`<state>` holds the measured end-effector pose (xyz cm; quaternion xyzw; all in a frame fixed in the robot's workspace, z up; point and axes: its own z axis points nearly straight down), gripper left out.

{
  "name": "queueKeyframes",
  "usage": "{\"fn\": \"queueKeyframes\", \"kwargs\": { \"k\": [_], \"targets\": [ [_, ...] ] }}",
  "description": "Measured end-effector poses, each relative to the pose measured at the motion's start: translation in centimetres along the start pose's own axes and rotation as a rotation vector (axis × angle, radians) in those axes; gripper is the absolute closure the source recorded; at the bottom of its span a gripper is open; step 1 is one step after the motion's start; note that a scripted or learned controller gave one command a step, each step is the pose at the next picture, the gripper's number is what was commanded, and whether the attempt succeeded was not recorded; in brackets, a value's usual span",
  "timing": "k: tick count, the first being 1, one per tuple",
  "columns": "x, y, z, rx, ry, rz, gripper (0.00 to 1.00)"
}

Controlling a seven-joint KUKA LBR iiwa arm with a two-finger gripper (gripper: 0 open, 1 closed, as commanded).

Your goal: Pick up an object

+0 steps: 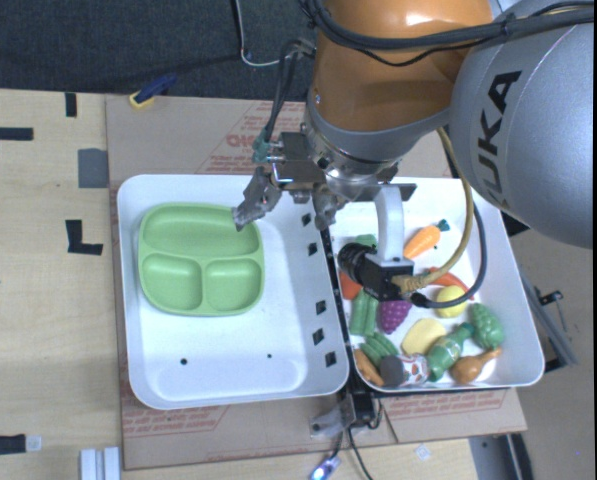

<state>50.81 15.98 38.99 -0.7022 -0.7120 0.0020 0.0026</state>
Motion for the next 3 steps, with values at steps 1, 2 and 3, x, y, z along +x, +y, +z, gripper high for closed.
{"fn": "queueKeyframes", "kwargs": {
  "k": [1, 2, 3],
  "targets": [
    [7.6, 3.5, 11.7, 0.005, -0.004, 0.006, 0.00],
    [7.0, 4.0, 30.5, -0.007, -0.006, 0.014, 0.00],
    [7.4, 0.0, 29.9, -0.039, 0.005, 0.011, 0.00]
  ]
}}
